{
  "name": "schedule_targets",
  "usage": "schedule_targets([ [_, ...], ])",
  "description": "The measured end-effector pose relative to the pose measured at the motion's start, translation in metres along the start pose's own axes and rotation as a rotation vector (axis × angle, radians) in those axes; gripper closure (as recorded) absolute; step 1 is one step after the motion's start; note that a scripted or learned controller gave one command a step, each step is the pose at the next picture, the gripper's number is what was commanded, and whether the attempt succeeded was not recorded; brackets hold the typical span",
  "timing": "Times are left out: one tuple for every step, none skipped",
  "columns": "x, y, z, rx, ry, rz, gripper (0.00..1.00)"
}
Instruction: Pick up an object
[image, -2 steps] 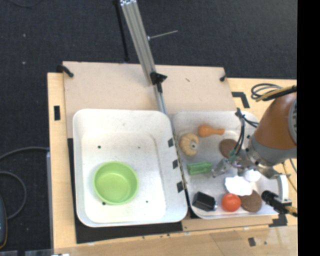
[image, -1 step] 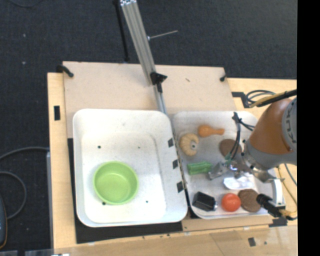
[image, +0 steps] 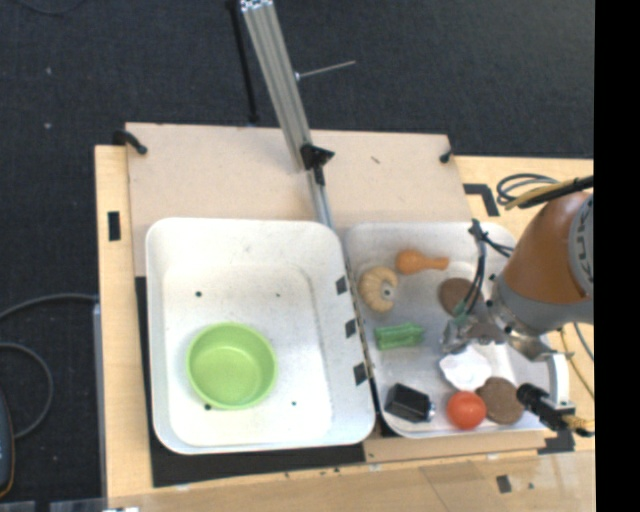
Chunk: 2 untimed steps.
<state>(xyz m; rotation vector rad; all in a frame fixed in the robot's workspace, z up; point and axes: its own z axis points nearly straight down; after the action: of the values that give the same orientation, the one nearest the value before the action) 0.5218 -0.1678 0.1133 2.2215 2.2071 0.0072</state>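
Observation:
The right bin (image: 420, 238) holds several small objects: a tan round shell-like piece (image: 378, 287), an orange gourd shape (image: 420, 263), a brown disc (image: 455, 294), a green block (image: 400, 336), a black block (image: 408, 402), a red ball (image: 465, 410), a second brown disc (image: 501, 400) and a white crumpled piece (image: 466, 371). My gripper (image: 463, 338) hangs low over the right side of this bin, just above the white piece and below the first brown disc. The arm's wrist hides the bin's right edge.
The left bin (image: 250, 240) contains a light green bowl (image: 232, 365) near its front left. A metal pole (image: 285, 90) slants up from between the bins at the back. Cables (image: 520, 188) lie on the bench at the far right.

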Motion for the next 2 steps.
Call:
schedule_targets([
  [0.006,-0.003,-0.057,0.003,0.002,-0.01,1.0],
  [0.006,0.008,-0.107,0.008,0.002,-0.009,1.0],
])
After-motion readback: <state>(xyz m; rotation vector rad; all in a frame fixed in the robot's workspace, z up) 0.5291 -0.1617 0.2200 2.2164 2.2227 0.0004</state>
